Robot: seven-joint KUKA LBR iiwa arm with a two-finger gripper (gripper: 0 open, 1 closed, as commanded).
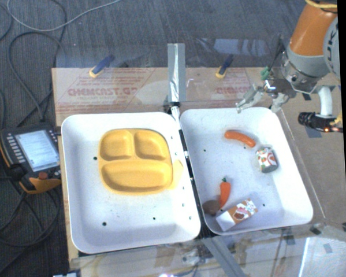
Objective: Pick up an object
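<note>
The right bin (291, 181) holds an orange sausage (240, 138), a small red-and-white can (267, 159), a toy carrot (224, 192), a brown round piece (211, 207) and a white carton with a red print (236, 213). My gripper (262, 101) hangs over the far rim of the right bin, above and to the right of the sausage. It is open, its two fingers spread apart with nothing between them.
A yellow divided tray (136, 160) lies in the left bin (85, 226). A metal bar (176, 77) stands at the back between the bins. A teach pendant (29, 154) rests on the floor to the left.
</note>
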